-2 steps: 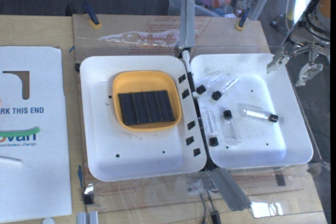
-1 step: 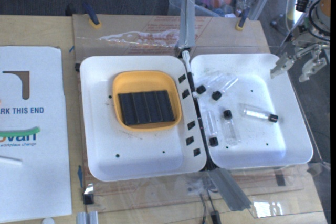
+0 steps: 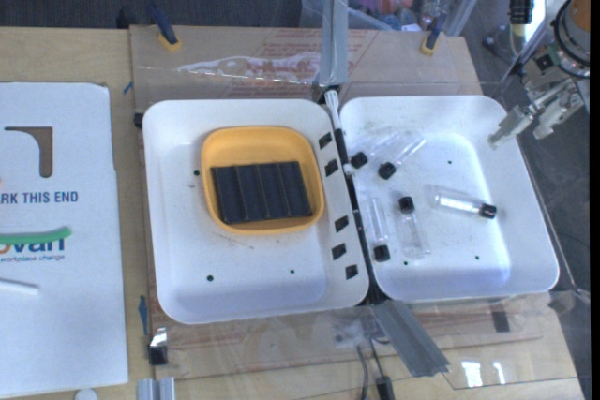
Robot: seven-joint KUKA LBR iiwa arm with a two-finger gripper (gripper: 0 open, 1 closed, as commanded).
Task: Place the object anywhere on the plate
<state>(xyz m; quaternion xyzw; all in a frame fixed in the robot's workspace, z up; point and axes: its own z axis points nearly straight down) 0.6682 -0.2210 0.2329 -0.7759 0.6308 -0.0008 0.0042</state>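
The two-finger metal gripper (image 3: pixel 525 122) hangs at the right side of the scene, over the outer right rim of the right-hand shallow white bin (image 3: pixel 487 272); its pale fingers splay apart with nothing between them, though how wide they stand cannot be judged at this size. Nearest to it, down and to its left on the bin floor, lies a clear plastic vial with a black cap (image 3: pixel 461 203), on its side, cap end towards the gripper's side of the bin. Further left lie more clear, black-capped vials: one (image 3: pixel 396 152) near the bin's upper left, two (image 3: pixel 377 227) (image 3: pixel 409 226) near the divider, all see-through and faint against the white floor. Beyond the divider, well apart from the gripper, the left-hand white bin (image 3: pixel 178 286) holds a rounded-square yellow plate (image 3: pixel 258 140) bearing a dark ribbed rectangular slab (image 3: pixel 262 192).
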